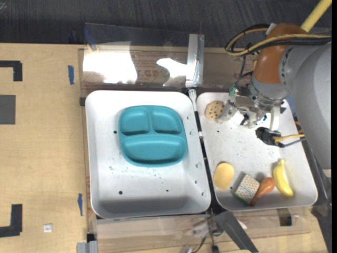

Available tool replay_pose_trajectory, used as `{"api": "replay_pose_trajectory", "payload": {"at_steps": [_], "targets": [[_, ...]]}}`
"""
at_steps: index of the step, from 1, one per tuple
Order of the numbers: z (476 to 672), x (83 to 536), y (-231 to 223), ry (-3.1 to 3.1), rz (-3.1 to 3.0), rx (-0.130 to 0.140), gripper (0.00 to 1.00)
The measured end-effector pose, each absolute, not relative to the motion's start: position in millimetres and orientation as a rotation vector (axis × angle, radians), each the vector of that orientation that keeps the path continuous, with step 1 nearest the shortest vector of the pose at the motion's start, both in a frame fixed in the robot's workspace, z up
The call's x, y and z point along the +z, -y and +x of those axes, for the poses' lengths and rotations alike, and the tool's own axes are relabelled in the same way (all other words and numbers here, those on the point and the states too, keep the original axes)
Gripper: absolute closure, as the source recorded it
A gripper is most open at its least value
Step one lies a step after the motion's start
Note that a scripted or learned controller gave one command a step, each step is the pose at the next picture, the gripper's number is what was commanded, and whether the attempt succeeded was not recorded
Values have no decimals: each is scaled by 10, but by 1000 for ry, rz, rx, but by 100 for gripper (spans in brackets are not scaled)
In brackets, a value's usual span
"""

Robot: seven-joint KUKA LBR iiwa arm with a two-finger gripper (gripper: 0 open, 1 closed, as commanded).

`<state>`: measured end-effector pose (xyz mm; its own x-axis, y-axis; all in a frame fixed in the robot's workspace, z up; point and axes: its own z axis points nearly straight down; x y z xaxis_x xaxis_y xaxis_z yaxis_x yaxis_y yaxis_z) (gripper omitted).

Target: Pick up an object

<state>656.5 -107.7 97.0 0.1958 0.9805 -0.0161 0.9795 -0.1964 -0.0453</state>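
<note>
My gripper (237,116) is over the far part of the right bin (300,157), open with nothing between its fingers. A round tan cookie (213,110) lies just left of its left finger, close to it or touching it. Along the bin's near side lie a yellow lemon-like fruit (224,175), a small patterned box (246,188), an orange carrot (265,186) and a yellow banana (283,178).
The left bin (100,167) holds a teal divided plate (152,135). A raised ridge separates the two bins. The arm's grey body covers the right bin's far right corner. Bare white floor shows in the middle of the right bin.
</note>
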Motion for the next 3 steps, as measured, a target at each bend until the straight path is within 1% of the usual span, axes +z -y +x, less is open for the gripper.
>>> {"api": "replay_pose_trajectory", "payload": {"at_steps": [1, 2, 3], "targets": [[6451, 875, 1203, 2077, -2324, 18, 0], [6578, 930, 1111, 1999, -2397, 48, 0], [6258, 863, 1202, 2078, -2359, -1, 0]]}}
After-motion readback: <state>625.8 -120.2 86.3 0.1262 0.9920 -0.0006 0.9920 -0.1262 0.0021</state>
